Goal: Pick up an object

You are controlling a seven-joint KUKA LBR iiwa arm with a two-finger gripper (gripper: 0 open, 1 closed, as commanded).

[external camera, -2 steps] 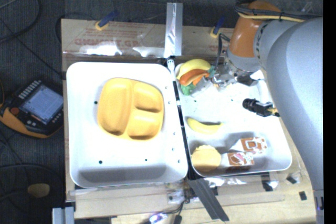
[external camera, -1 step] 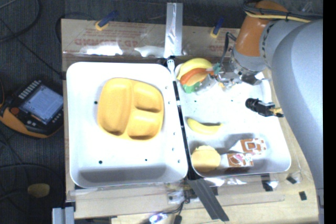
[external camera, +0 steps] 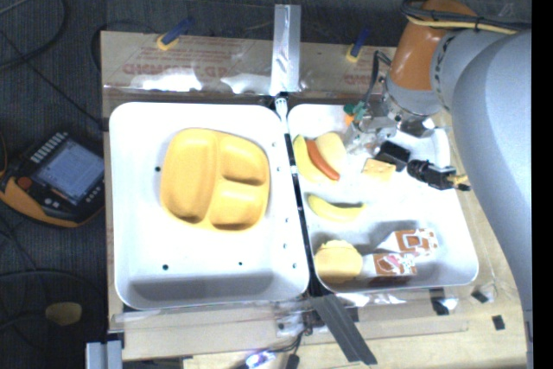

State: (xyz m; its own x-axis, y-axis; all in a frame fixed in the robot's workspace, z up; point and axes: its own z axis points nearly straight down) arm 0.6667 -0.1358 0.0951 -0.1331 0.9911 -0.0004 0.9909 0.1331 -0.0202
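End effector (external camera: 373,124) low over right bin (external camera: 462,259), upper corner; open or closed state: cannot tell. Hot dog toy (external camera: 322,155) just left of it, banana (external camera: 334,206) below-left, small yellow block (external camera: 378,168) directly below. Advice: centre over one item, descend vertically, avoid bin wall.

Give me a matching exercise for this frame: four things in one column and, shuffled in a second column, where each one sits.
Things:
1. yellow divided tray
2. hot dog
3. banana
4. gripper

Places:
A. top of the right bin, near its far rim
B. middle of the right bin, below the hot dog
C. left bin
D. upper left of the right bin, by the divider

Pairs: 1-C, 2-D, 3-B, 4-A
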